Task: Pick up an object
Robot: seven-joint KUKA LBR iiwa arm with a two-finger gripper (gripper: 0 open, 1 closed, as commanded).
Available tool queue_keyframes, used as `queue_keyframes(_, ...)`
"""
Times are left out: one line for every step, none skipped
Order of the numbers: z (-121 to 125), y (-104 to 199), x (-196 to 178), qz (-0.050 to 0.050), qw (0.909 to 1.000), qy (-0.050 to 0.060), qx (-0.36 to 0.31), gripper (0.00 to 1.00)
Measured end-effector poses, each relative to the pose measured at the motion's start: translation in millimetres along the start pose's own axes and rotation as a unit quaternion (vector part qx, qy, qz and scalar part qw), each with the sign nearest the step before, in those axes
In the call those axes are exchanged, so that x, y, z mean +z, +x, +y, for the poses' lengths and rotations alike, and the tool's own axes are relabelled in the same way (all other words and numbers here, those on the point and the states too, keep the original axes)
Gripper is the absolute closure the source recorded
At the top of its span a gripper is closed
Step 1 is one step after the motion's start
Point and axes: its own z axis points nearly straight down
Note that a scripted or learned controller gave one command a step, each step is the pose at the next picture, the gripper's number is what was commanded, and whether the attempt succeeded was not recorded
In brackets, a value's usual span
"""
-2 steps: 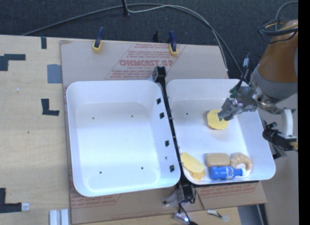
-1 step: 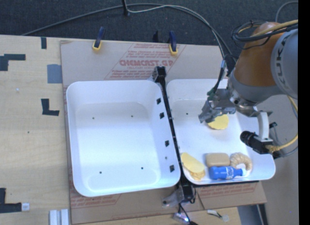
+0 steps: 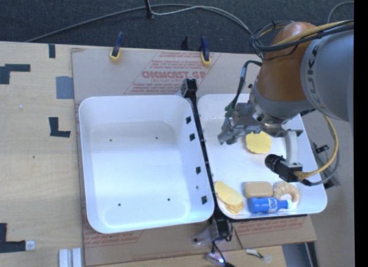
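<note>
Two shallow white bins sat side by side on a sheet of brown cardboard [image 3: 167, 76] printed with red lettering, which was held at its far edge by two blue-and-yellow clamps [image 3: 117, 47]. The cardboard lay on a pale wooden bench [image 3: 34, 145] marked with bits of dark tape.

The left bin [image 3: 138, 116] showed its bare white floor with a few small dark dots. The right bin [image 3: 218, 162] held all the loose objects. Along its near edge lay a yellow, wedge-shaped piece like a slice of toy food [image 3: 229, 197] at the near left corner, then a tan block [image 3: 258, 189], with a blue bottle [image 3: 268, 205] lying on its side just in front of it, and a pale ring-shaped piece [image 3: 286, 191] touching the bottle's right end. Farther back, near the middle of the bin, a flat yellow piece [image 3: 259, 142] lay partly under the arm's wrist.

The grey arm with its orange band [image 3: 287, 64] reached in from the right over the far half of the right bin. Its gripper [image 3: 229, 133] hung low over the bin's bare white floor, just left of the flat yellow piece and apart from it. Nothing could be seen between its fingers; how wide the jaws stood could not be told from this angle. A black cylindrical fitting [image 3: 280, 167] with a yellow cable stood out on the near side of the wrist, above the row of objects.
</note>
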Motion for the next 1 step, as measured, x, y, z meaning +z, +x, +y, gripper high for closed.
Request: queue_keyframes(5.3,44.9,10.6,0.0,1.0,0.0,0.001,1.0)
